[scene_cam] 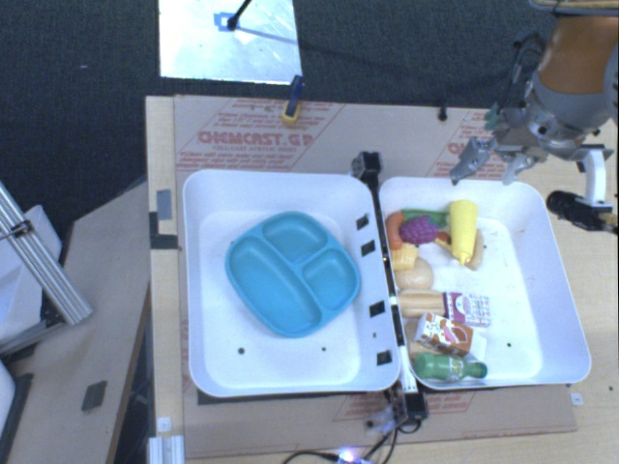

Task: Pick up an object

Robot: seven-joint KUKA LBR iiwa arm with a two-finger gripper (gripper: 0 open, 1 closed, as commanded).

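Observation:
The right bin holds a heap of toy foods along its left side: a yellow corn cob, purple grapes, a carrot, a beige bread roll, a small printed carton and a green bottle. My gripper hangs above the far rim of this bin, up and right of the corn. Its two fingers stand apart, open, with nothing between them.
The left bin carries a blue divided plate. A black hinge strip runs between the bins. A yellow-and-blue clip sits on the board behind them. A black part of the arm's mount juts over the right bin's far corner.

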